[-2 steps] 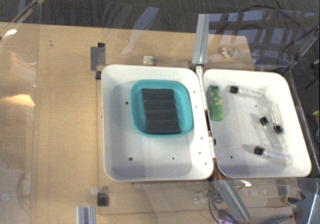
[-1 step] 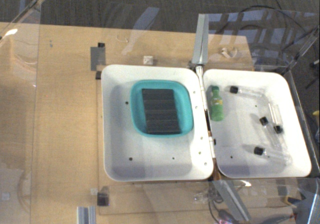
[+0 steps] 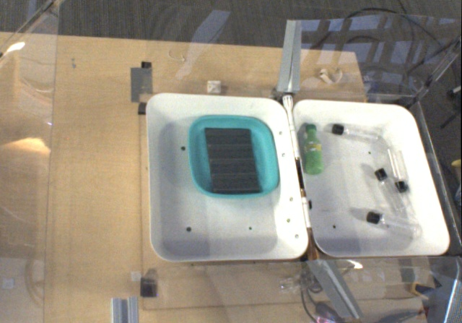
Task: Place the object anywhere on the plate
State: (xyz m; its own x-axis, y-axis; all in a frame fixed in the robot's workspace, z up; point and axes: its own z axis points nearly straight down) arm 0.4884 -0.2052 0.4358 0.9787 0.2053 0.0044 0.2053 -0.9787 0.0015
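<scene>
A teal square plate (image 3: 268, 162) lies in the left bin (image 3: 166, 191), toward its back. A dark ribbed rectangular block (image 3: 231, 160) rests flat on the middle of the plate. A small green bottle (image 3: 312, 149) lies on its side at the left wall of the right bin (image 3: 426, 191).
Several clear tubes with black caps (image 3: 397, 173) lie scattered over the right bin's floor. A grey metal post (image 3: 289, 58) stands behind the seam between the bins. Small black clamps (image 3: 142, 79) sit on the wooden bench at the left bin's corners.
</scene>
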